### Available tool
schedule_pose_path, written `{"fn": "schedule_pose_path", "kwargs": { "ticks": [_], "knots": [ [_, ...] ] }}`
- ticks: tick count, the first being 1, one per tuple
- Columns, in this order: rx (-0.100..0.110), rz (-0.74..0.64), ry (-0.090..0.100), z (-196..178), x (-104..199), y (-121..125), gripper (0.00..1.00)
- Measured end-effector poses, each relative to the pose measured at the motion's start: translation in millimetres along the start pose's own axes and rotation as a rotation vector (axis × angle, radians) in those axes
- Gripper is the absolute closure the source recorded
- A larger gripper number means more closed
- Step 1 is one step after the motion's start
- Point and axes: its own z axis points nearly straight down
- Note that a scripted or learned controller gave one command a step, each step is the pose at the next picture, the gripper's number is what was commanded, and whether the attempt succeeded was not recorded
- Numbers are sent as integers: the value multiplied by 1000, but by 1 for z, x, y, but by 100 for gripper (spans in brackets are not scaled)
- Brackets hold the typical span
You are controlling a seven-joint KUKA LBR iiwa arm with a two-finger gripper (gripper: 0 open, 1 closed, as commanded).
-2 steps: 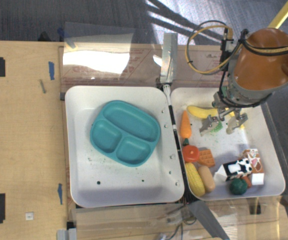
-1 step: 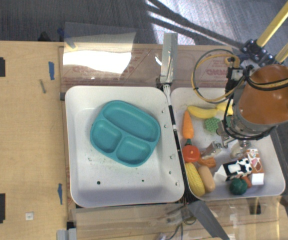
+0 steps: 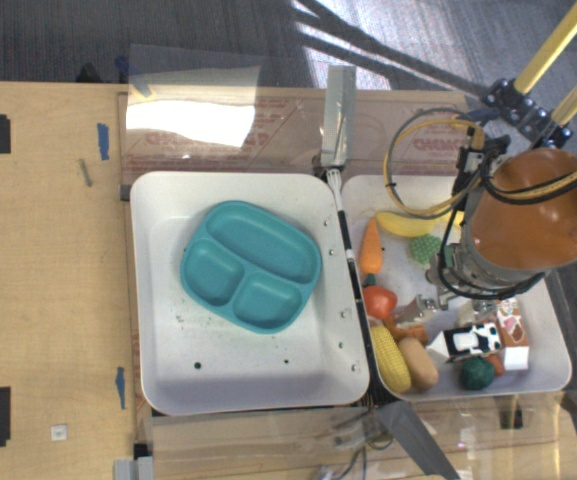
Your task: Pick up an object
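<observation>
In the right bin (image 3: 553, 363) you have the arm (image 3: 523, 218) reaching in from the right, its orange band sitting over the bin's middle and hiding most of what lies under the wrist. The gripper (image 3: 423, 308) pokes out at the band's lower left, low among the toys — you cannot tell whether it is apart or together, and nothing shows between its tips. Around it lie the things you could pick: a banana (image 3: 408, 224) toward the far wall, a carrot (image 3: 370, 248) along the left wall, a tomato (image 3: 379, 301) just beneath the carrot, and a green piece (image 3: 426, 247) between the banana and the arm. Nearer you, a corn cob (image 3: 390, 356) lies along the left wall with a tan potato (image 3: 419, 364) touching its right side. Right of those sit a black-and-white cow (image 3: 473, 340), a dark green ball (image 3: 476, 373) just below it, and a small box (image 3: 513, 336) by the right wall. In the left bin (image 3: 158, 298) a teal tray (image 3: 251, 265) with three compartments lies tilted near the centre — well apart from the arm. Yellow cables (image 3: 413, 133) loop above the right bin's far edge.
</observation>
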Motion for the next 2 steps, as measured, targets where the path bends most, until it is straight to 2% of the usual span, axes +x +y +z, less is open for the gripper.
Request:
{"fn": "schedule_pose_path", "kwargs": {
  "ticks": [1, 2],
  "knots": [
    [-32, -118, -7, -40, 39, -56, 0],
    [-36, -318, -15, 1, 0, -97, 0]
  ]
}}
